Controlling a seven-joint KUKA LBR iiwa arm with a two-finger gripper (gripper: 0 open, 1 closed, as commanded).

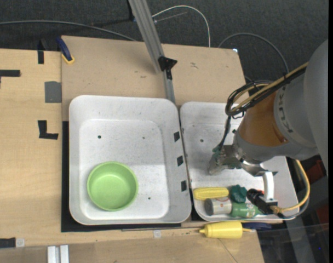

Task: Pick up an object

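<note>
Though arm-shadowed, pincer (216, 165) tips unclear.

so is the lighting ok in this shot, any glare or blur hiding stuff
Camera view: even, soft light, no hard glare on the white bins; the green bowl is crisp; the gripper looks slightly soft, and the arm shades the clutter at the right bin's near edge.

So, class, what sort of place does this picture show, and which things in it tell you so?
Most likely a robotics lab test bench. A robot arm reaches over two white bins, loose cables trail behind the board, and small toy-like items such as a green bowl lie in the bins.
</note>
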